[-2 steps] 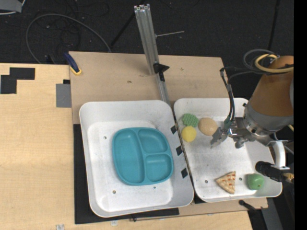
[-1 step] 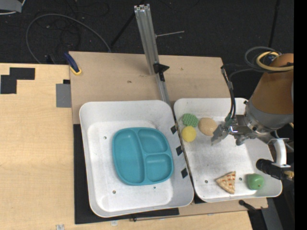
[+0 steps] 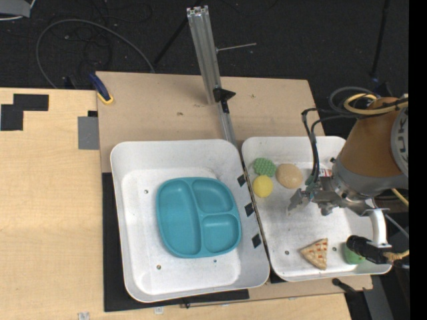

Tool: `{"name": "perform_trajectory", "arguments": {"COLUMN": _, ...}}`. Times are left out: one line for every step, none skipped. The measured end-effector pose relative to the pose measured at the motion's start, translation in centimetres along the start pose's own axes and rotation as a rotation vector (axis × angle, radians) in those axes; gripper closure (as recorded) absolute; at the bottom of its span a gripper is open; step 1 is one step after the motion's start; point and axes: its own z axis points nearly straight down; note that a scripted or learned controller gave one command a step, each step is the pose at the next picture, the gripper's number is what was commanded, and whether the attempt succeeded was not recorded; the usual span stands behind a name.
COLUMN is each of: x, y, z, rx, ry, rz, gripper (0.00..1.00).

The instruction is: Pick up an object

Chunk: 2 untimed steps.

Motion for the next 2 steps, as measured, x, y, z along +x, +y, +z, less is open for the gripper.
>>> {"name": "perform_trajectory", "arguments": {"x": 0.0, "y": -0.4, "z": 4.4, "rx": 0.0, "ry": 0.001, "rz": -0.001, "gripper": 0.0}}
{"name": "perform_trajectory", "arguments": {"x": -0.1, "y": -0.1, "z": 6.0, "rx": -0.008, "ry": 0.001, "rz": -0.001, "gripper": 0.0}}
